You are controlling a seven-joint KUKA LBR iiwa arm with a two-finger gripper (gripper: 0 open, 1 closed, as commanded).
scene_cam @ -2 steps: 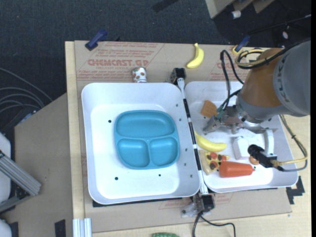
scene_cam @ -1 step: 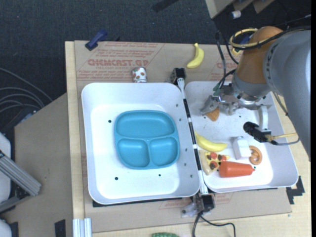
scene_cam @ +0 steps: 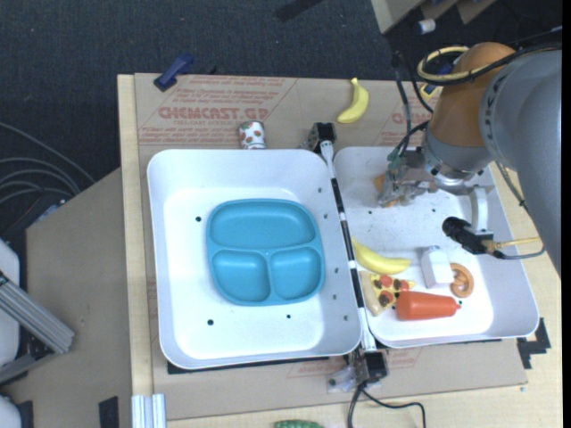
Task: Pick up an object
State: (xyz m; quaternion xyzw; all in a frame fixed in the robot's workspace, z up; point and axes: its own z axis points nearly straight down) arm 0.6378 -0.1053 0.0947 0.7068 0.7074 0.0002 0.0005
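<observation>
Arm (scene_cam: 500, 96) — pincer (scene_cam: 399, 188) down in right bin (scene_cam: 517, 315)

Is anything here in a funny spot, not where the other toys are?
Yes. One banana lies on the bench behind the bins, and so does a small patterned toy. The other banana, carrot and pretzel sit in the right bin.

Single fixed camera above bench (scene_cam: 134, 239), slanted downward, both bins (scene_cam: 169, 266) framed.
</observation>
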